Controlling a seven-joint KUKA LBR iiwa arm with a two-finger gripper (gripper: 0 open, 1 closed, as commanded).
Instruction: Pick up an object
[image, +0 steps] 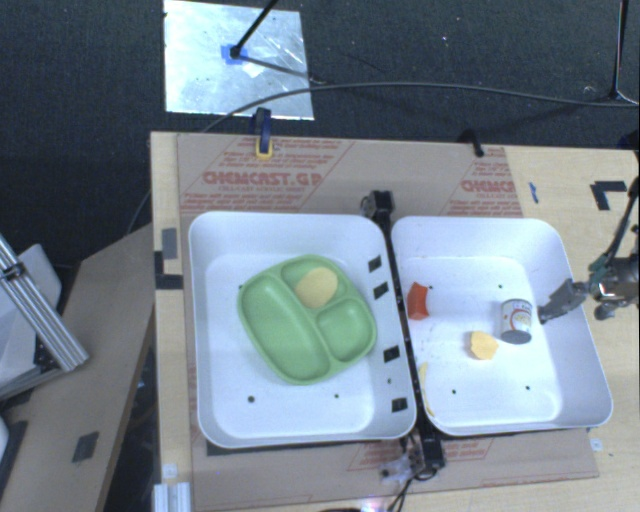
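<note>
Two shallow white plastic bins, right bin holding one small can, one yellow lump, one orange piece, gripper just right of the can, finger state unclear, one green sectioned plate left of the can

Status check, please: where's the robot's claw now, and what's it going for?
Gripper at right bin's right edge. Small silver can beside it, not gripped. Yellow lump and orange block nearby.

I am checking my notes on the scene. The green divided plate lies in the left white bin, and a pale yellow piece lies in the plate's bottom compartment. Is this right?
Not quite. The camera view shows the pale yellow piece in the top compartment of the green divided plate, not the bottom one. The plate does lie in the left white bin.
</note>
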